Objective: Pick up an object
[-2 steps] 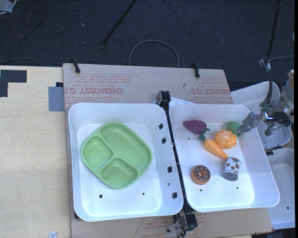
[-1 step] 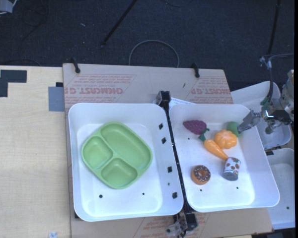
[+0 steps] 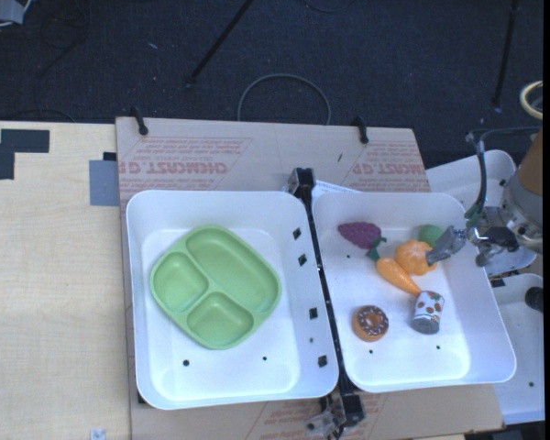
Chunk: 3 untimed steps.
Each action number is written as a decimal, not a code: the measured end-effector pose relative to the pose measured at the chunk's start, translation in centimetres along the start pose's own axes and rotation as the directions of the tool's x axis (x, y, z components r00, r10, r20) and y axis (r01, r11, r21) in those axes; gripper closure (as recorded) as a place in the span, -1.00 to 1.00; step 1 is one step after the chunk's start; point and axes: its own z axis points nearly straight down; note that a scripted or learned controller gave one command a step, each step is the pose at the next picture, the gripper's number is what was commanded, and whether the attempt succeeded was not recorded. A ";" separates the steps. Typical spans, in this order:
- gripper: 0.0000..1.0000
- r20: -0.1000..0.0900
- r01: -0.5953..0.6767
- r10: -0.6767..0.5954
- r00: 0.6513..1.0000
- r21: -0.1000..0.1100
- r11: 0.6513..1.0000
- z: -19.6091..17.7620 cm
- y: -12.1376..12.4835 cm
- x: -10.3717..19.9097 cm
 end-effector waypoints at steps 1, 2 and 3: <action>-1.00 0.000 0.000 0.000 1.000 0.000 1.000 5.9 -0.7 -0.6; -1.00 -0.001 0.001 -0.001 1.000 0.001 1.000 12.3 -0.9 -0.5; 1.00 0.001 -0.002 0.002 1.000 -0.004 1.000 11.0 -0.8 -0.6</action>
